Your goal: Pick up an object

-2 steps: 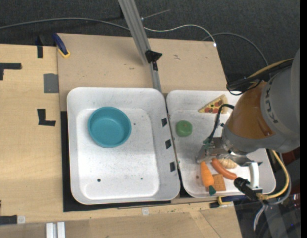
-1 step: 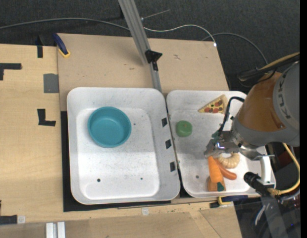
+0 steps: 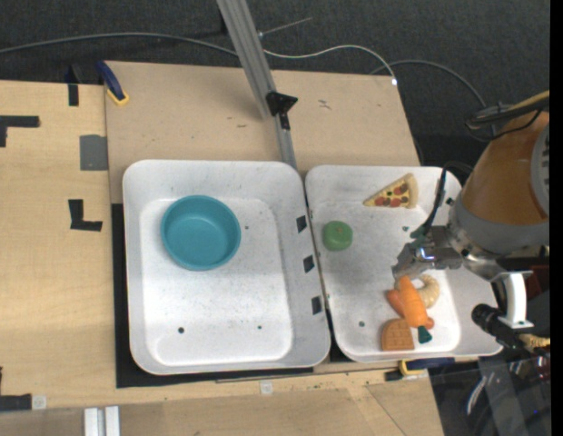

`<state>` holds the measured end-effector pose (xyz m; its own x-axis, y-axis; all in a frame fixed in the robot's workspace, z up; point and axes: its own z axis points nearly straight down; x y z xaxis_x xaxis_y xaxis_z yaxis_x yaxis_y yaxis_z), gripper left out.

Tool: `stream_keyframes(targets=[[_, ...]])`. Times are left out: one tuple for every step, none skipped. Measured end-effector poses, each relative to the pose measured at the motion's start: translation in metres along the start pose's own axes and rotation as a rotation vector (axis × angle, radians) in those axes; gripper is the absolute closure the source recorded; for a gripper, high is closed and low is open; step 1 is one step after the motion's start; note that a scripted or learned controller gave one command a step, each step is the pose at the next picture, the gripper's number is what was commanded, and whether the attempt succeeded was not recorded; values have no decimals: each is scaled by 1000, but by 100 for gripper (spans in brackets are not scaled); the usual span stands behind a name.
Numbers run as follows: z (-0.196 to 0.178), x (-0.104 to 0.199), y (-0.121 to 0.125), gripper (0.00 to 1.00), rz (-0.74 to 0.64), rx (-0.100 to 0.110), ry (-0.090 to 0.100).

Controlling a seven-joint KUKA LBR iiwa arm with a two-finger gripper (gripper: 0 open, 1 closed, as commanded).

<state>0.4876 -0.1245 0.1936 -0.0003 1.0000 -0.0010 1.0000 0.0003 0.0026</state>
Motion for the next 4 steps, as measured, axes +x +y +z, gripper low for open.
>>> stream_keyframes(targets=[[-53, 0, 1, 100, -2, -2, 0], [-38, 43, 30, 100, -6, 5, 2], [-33, 82, 51, 100, -5, 4, 1], [-26, 136, 79, 100, -7, 4, 2]])
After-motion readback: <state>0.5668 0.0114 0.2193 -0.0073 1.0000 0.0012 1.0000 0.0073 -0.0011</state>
